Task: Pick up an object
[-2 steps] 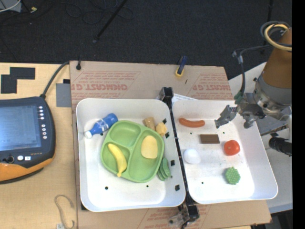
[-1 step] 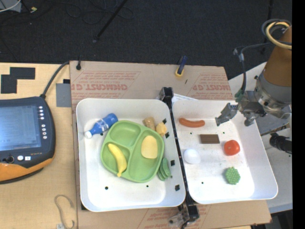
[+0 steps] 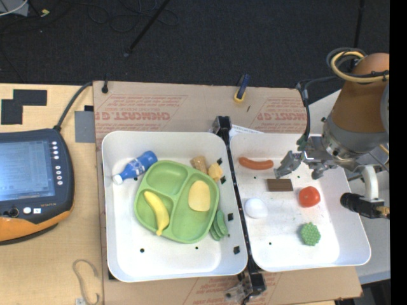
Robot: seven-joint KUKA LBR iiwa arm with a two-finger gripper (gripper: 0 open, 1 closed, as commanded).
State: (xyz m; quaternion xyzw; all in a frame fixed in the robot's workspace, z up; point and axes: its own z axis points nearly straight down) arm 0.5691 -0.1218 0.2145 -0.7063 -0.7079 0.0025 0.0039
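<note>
My gripper (image 3: 303, 166) hangs over the right bin (image 3: 356, 246), near its far right part. Its fingers stand open with nothing between them. Just below and left of it lies a flat brown block (image 3: 278, 185). A red tomato (image 3: 310, 196) sits just below it. A reddish sausage (image 3: 255, 164) lies to its left by the bin's far wall. A white egg (image 3: 255, 207) and a green broccoli piece (image 3: 310, 234) rest nearer the front.
The left bin (image 3: 117, 246) holds a green divided plate (image 3: 181, 230) with a banana (image 3: 156, 211) and a yellow piece (image 3: 199, 196), plus a blue bottle (image 3: 135, 167) and small tan items (image 3: 207, 166). A tablet (image 3: 28, 176) lies far left.
</note>
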